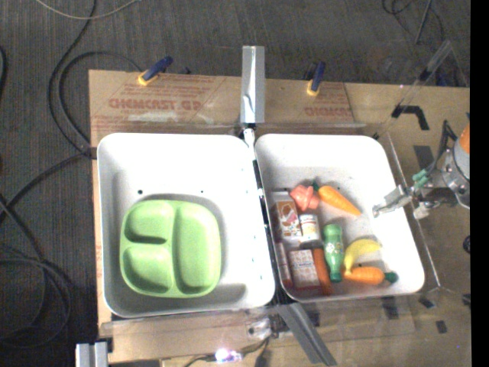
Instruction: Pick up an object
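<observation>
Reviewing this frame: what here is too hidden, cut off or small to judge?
- Gripper, camera view: too small and pale against the right bin's rim to tell open from shut.
- Arm: cut off by the right edge past the wrist.
- Small cartons: labels too small to read.
- Flat packet: partly covered by the green bottle.
- Lower carrot: partly hidden behind the banana.

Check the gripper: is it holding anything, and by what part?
Nothing held. The gripper sits over bare floor at the right bin's right side, apart from the toy food; the nearest carrot lies to its left, untouched.
</observation>
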Tool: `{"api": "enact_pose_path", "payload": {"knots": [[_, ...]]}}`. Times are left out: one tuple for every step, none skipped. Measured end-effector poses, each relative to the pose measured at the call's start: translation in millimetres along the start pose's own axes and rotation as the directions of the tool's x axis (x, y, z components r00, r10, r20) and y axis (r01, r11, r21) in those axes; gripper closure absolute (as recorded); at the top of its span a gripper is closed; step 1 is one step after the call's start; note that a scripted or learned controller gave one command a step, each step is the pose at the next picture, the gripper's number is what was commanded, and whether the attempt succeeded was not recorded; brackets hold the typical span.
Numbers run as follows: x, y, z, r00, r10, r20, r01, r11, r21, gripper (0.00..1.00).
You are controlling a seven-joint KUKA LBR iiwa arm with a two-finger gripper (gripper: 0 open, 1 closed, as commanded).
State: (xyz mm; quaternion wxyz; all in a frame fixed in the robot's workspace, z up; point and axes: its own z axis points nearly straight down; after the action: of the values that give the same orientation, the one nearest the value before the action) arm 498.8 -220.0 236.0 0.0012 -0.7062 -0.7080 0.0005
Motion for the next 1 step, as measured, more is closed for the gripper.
{"api": "enact_pose_path", "payload": {"knots": [[-3.3,72.8,64.6,0.999,0.039,0.003,-0.039,0.999,0.001,0.00]]}}
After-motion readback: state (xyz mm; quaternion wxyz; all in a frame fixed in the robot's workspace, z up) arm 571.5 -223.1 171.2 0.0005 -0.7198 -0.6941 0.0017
